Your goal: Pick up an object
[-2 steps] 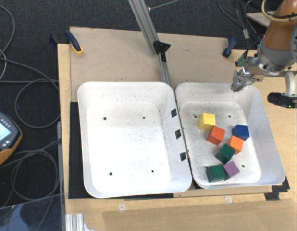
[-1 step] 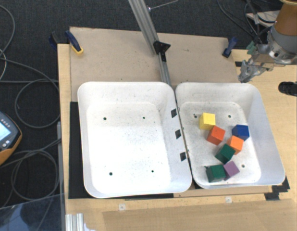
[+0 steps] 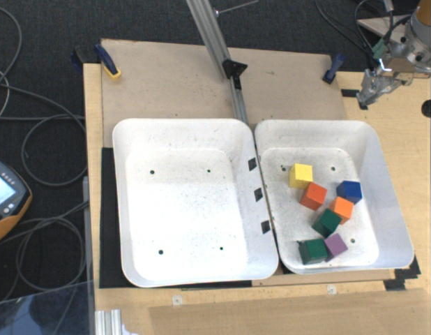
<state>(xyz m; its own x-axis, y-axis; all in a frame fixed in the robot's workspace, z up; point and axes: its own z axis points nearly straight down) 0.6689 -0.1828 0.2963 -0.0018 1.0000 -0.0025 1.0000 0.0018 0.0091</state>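
The right-hand bin (image 3: 383,187) is the one to watch: all the blocks sit in it, bunched toward its near half. The yellow block (image 3: 300,175) lies farthest back in that bin, with an orange-red block (image 3: 314,195) touching its near corner. A blue block (image 3: 349,190) sits toward the bin's outer wall, with a smaller orange block (image 3: 343,208) just in front of it and a dark green block (image 3: 326,222) touching that one. Nearest the bin's front rim are a second green block (image 3: 313,250) and a purple block (image 3: 335,245), pressed side by side. The claw (image 3: 369,93) hangs well beyond the bin's far right corner, above the bare counter (image 3: 404,117) and apart from every block; nothing is between its tips, though I cannot tell whether it is spread or closed. The left-hand bin (image 3: 132,187) lies flush against the right one's inner wall.
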